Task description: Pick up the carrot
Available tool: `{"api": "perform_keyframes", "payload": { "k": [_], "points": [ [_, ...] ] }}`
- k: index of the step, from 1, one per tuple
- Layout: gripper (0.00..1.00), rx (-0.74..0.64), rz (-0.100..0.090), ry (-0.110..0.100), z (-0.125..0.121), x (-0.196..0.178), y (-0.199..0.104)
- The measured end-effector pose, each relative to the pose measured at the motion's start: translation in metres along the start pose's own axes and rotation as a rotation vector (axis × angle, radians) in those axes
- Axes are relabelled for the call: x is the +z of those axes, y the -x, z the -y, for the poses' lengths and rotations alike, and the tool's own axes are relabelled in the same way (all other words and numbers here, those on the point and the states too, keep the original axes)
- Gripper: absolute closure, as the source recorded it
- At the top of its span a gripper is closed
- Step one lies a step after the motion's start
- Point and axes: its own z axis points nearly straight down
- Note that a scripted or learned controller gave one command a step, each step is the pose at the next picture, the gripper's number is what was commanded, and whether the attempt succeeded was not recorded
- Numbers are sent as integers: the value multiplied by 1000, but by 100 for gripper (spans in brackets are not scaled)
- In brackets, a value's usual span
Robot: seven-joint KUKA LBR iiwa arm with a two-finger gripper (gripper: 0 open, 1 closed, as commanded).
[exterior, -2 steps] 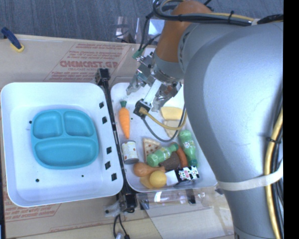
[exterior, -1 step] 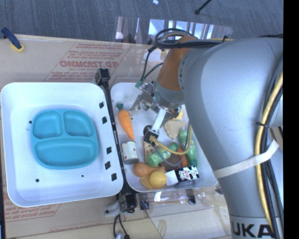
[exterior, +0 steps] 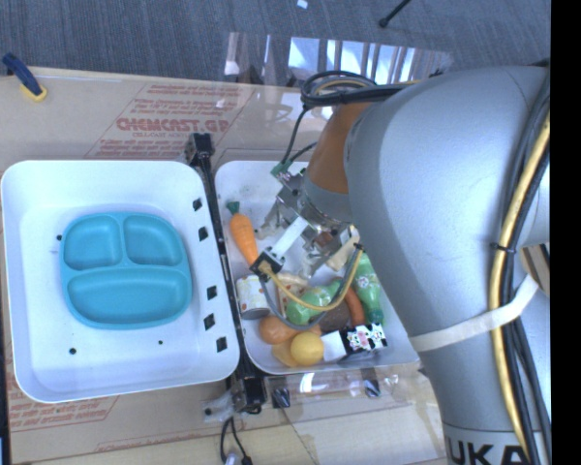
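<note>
The carrot (exterior: 243,238) is orange with a small green top. It lies along the left wall of the right bin (exterior: 234,177), pointing from back to front. My gripper (exterior: 313,232) hangs low over the middle of that bin, just right of the carrot and apart from it. The big grey arm hides the bin's right half. Nothing shows between the fingers.
The front of the right bin holds an orange fruit (exterior: 276,330), a yellow lemon (exterior: 308,347), green pieces (exterior: 315,298) and a small black-and-white box (exterior: 365,339). A blue divided plate (exterior: 126,264) sits in the left bin (exterior: 19,260).
</note>
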Motion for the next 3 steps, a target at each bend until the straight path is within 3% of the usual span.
{"api": "perform_keyframes", "payload": {
  "k": [1, 2, 3],
  "points": [
    [100, -8, 4, -12, 2, -9, 0],
    [100, 207, -6, 6, 77, -102, -27],
    [0, 211, -2, 5, 76, -100, -25]
  ]
}}
